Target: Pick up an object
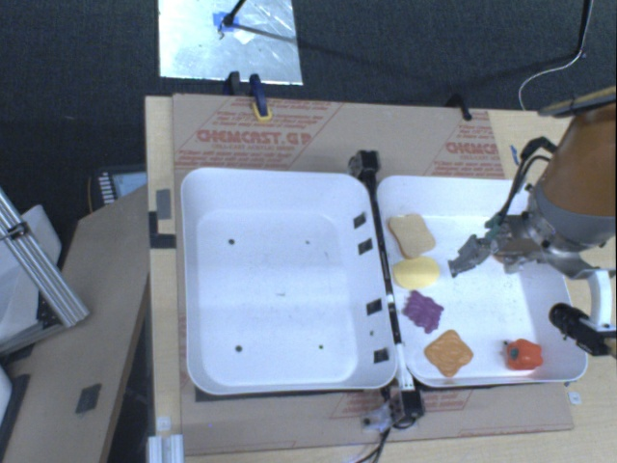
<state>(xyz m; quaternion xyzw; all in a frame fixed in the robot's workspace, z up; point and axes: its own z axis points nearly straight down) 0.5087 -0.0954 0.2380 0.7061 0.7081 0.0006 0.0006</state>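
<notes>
Where hand [461, 261] hovers: smooth yellow lump [416, 274], bumpy purple piece [422, 311].

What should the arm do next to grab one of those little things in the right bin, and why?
Probably ease the gripper left and down onto the yellow piece. It is the nearest item, just beside the gripper in the right bin, and nothing shows between the fingers yet.
</notes>
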